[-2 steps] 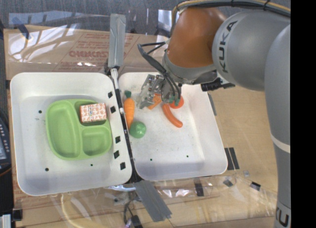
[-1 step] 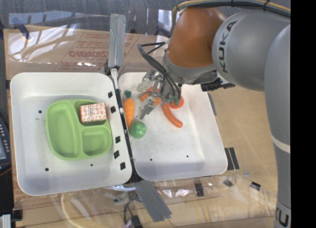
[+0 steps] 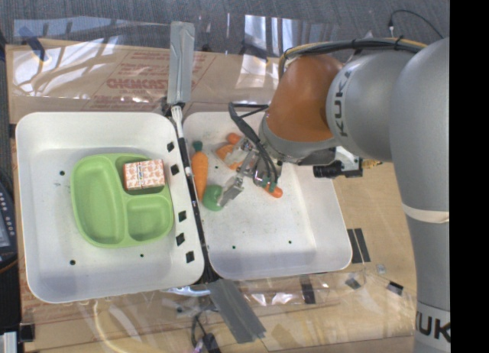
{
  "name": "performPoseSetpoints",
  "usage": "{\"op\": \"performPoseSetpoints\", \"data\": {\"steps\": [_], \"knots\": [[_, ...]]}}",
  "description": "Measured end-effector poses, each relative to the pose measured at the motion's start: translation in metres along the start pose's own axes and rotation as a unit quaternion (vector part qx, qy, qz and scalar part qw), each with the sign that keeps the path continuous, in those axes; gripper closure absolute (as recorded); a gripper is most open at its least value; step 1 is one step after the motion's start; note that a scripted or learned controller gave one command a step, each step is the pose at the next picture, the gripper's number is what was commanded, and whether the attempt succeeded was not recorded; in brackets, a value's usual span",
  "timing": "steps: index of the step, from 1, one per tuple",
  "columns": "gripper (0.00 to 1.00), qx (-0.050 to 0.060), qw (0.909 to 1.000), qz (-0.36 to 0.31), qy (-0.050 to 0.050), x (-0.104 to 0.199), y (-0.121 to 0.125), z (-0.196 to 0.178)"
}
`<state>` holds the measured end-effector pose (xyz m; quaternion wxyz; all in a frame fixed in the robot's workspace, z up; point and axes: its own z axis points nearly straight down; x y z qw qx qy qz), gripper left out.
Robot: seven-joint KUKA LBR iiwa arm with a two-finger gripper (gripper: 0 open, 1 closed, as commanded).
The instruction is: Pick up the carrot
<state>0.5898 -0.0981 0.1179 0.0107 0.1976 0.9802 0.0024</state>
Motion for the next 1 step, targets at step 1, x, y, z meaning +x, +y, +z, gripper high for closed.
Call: {"op": "performPoseSetpoints", "data": {"steps": [1], "knots": [[0.00, -0.002, 0.9883, -0.152, -0.008, -0.0650, 0.0328, 0.0039]]}}
